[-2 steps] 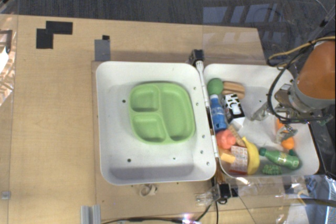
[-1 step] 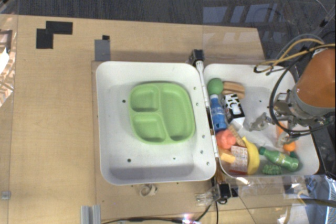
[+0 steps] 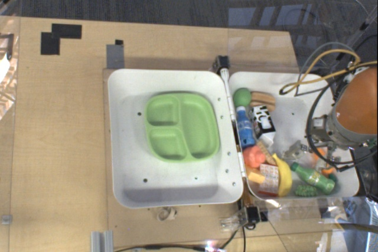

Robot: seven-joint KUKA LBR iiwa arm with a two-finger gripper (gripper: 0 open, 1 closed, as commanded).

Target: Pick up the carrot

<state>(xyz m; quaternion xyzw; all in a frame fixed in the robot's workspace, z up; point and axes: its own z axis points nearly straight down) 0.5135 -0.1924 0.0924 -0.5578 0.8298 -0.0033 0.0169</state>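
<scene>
Carrot [image 3: 322, 155]: orange sliver by right bin's [image 3: 290, 110] right edge, just under claw [image 3: 311, 148]; axis obscured; grip state undeterminable.

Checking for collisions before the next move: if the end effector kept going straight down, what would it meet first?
Probably the small orange carrot beneath the end effector, beside the green plastic bottle; depth is unclear.

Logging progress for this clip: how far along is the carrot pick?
Done: the arm has reached into the right bin, its gripper low among the toys. In hand: nothing clearly; an orange piece beside the gripper, likely the carrot, is mostly hidden. Left: a confirmed grasp and lift.
</scene>
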